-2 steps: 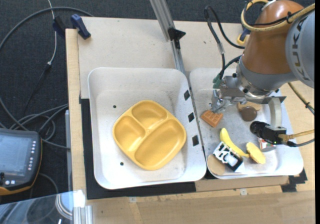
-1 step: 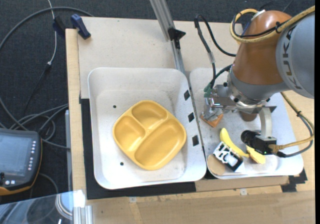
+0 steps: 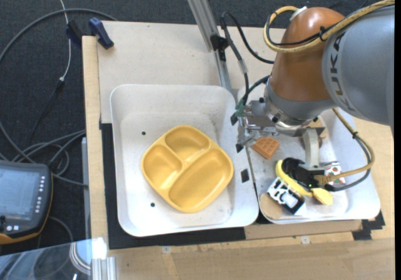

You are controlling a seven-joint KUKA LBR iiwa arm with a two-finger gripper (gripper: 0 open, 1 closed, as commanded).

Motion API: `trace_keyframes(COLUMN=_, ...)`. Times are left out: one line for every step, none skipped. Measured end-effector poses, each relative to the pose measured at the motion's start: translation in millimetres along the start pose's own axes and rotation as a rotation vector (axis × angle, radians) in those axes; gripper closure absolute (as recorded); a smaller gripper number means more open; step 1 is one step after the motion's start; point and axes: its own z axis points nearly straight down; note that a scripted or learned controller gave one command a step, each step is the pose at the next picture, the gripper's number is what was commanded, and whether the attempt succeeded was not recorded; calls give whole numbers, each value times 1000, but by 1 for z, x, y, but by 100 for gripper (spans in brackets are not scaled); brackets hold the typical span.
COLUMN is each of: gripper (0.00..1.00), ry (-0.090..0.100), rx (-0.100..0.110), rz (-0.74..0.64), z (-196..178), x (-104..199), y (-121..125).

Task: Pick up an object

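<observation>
The waffle (image 3: 266,146), an orange gridded piece, is lying flat in the right bin (image 3: 369,200), close to that bin's left wall. The gripper (image 3: 246,133) is hanging just to the waffle's left, over the seam where the two bins are meeting. The view is not showing the waffle gripped, and the wrist is covering the gripper too much to tell whether it is parted or closed. The arm (image 3: 313,59) is reaching in from the right, its orange band sitting over the back of the right bin.

Toward the front of that bin a banana (image 3: 302,182) is lying at a slant, and a black-and-white item (image 3: 285,197) is resting just beside its left end.

In the left bin (image 3: 116,106) a yellow plate (image 3: 188,168) with three compartments is sitting near the middle, well apart from the gripper. Both bins are resting on the bench (image 3: 156,47).
</observation>
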Motion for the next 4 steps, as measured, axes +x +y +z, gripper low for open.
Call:
trace_keyframes(gripper=100, ry=0, rx=0, rz=-1, z=4, x=48, y=12)
trace_keyframes(gripper=100, ry=-3, rx=-1, rz=11, z=-17, x=-1, y=-1)
trace_keyframes(gripper=100, ry=-1, rx=-10, rz=5, z=-175, x=-25, y=-3)
trace_keyframes(gripper=100, ry=-2, rx=10, rz=7, z=-75, x=-20, y=36)
